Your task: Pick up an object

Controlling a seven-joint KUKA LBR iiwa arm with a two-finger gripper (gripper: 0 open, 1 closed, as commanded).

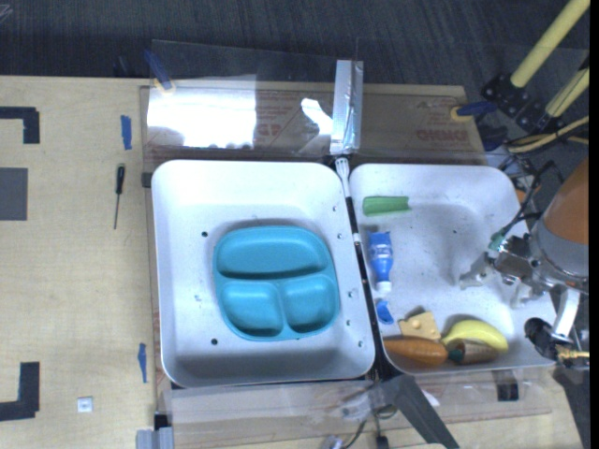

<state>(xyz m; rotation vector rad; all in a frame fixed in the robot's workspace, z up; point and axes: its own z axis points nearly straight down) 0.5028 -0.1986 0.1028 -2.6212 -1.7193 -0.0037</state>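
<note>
The right bin (435, 237) holds several objects. A green cylinder (386, 205) lies near its back left, and a blue and white tube (379, 256) lies along its left wall. At the front are a yellow wedge (420, 325), an orange-brown oblong piece (415, 351) and a yellow banana (477, 337). My gripper (498, 267) reaches in from the right and hangs over the bin's right side, above and behind the banana. Nothing shows in its grasp.
The left bin (178, 251) holds a blue divided tray (275, 281). A clear plastic wall (344, 106) stands behind both bins. Cables and yellow bars (552, 36) are at the back right. A screwdriver (118, 193) lies on the bench at the left.
</note>
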